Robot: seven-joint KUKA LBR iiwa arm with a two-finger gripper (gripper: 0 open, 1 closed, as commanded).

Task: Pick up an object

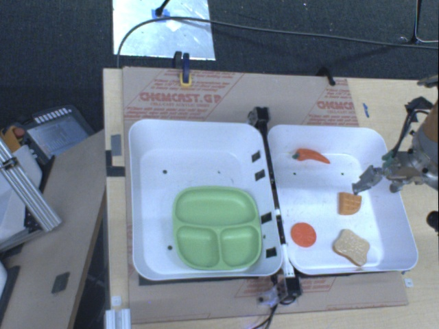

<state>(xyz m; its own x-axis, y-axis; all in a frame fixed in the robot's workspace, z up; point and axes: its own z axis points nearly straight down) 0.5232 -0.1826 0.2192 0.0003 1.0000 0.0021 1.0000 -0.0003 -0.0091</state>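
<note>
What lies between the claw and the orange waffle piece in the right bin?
Nothing visible. The claw hangs right above the waffle piece, at its upper edge, with bare bin floor around. The carrot, the red disc and the cracker all lie apart from it in the right bin.

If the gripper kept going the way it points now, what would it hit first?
The gripper points down and toward the view's left, with its tip just above the small orange waffle piece. That piece is probably first; height is hard to judge, so it could meet the right bin floor beside it.
</note>
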